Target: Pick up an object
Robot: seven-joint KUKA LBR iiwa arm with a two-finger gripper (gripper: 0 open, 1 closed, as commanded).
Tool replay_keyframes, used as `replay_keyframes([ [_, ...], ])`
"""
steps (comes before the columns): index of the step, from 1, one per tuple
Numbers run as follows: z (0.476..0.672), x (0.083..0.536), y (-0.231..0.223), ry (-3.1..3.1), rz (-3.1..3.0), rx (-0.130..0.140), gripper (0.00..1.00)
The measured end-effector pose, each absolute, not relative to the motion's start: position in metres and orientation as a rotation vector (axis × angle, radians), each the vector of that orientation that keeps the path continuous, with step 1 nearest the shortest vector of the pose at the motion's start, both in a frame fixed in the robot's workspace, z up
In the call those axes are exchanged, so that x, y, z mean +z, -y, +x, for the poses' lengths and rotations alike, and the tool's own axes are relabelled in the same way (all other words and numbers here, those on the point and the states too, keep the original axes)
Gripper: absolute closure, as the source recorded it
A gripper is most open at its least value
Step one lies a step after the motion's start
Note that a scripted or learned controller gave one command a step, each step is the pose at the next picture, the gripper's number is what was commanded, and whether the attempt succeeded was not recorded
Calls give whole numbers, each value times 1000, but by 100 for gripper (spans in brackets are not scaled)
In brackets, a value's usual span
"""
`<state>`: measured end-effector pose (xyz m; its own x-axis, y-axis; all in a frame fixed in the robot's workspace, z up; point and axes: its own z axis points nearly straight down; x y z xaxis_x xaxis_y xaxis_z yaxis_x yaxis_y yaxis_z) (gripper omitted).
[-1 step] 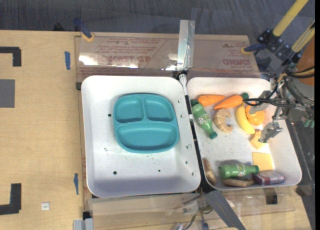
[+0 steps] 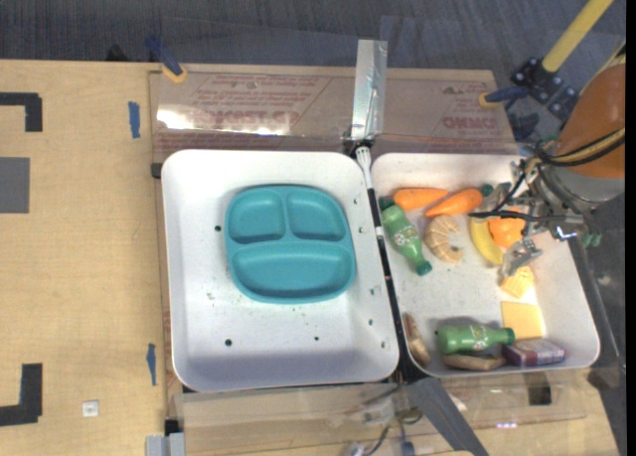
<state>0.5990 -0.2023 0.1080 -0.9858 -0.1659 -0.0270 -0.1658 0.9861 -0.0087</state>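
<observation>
Plywood bench (image 2: 70,275) spreads under the camera, with dark carpet beyond it at the top. On it sit two shallow white bins side by side. Left bin (image 2: 189,325) carries a teal divided plate (image 2: 290,242) and nothing else of note. Right bin (image 2: 576,320) is crowded: two carrots (image 2: 442,200) at the top, a green bottle (image 2: 405,236) lying beside the shared wall, a pale shrimp-like piece (image 2: 444,238), a banana (image 2: 483,241), a small orange piece (image 2: 504,229), two yellow cheese-like pieces (image 2: 521,305), a second green bottle (image 2: 474,336) near the front rim, and a small purple box (image 2: 537,353) next to it.

From the right, the grey arm with its orange band (image 2: 596,121) leans over the right bin. Its gripper (image 2: 520,257) hangs low near the banana and the orange piece, just above the upper yellow wedge. Wires and glare blur the tips, so I cannot tell how wide they stand, and nothing can be seen held between them.

My reading is that the pick is at the descent or closing stage, with no object lifted yet. Next it needs a sure closure on one piece, likely the wedge or the banana, then a straight lift clear of its neighbours.
</observation>
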Motion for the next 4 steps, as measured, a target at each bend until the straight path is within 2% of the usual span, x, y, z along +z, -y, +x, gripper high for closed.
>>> replay_keyframes([
  [1, 608, 88, 178, -3120, -252, -2, 0],
  [2, 612, 103, 178, -3105, -252, -7, 100],
  [3, 636, 247, 124, -3124, -25, -1, 100],
  [4, 648, 116, 155, -3114, -411, 3, 100],
])
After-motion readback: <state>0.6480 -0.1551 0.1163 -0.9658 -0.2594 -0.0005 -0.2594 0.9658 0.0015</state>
